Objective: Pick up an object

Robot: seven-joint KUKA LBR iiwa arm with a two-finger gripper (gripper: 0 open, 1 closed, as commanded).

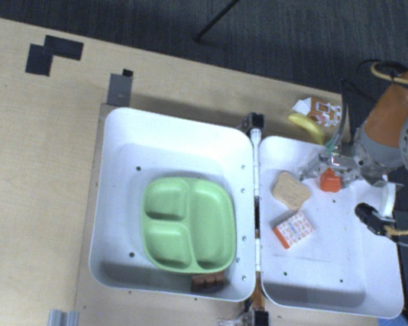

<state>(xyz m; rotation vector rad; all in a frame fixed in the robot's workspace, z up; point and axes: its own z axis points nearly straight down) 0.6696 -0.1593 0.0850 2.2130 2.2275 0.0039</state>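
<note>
The tool (333,166) sits over a small orange object (330,181) at 12 o'clock in the right bin (338,285). Whether it is open or closed cannot be told. Centre it on that object, clear of the tan block (291,190).

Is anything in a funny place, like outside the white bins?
Yes. A banana and a small printed packet lie on the bench behind the right bin, not inside it. In the left bin, a small brown thing is tucked partly under the green tray.
</note>
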